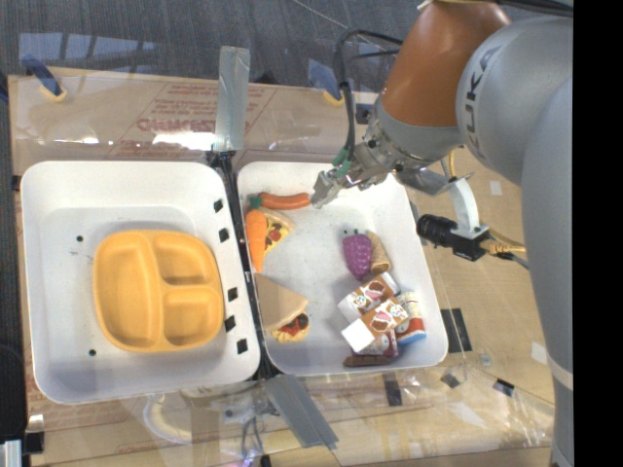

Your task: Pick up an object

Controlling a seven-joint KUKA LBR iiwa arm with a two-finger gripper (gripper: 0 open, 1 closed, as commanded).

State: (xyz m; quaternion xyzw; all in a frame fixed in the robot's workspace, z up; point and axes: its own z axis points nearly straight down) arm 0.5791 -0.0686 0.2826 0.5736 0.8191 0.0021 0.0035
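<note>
Where it lies, sausage (285, 200) (orange-red).

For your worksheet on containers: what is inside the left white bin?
The left white bin holds one yellow divided tray, with nothing in its three compartments. The bin floor beneath the tray is covered, so unseen.

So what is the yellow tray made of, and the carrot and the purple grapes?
The yellow tray looks like smooth molded plastic: one even color, rounded dividers, a dull sheen. The carrot and purple grapes look like toy food, likely plastic too, with flat bright colors and soft shine; rubber can't be ruled out.
</note>
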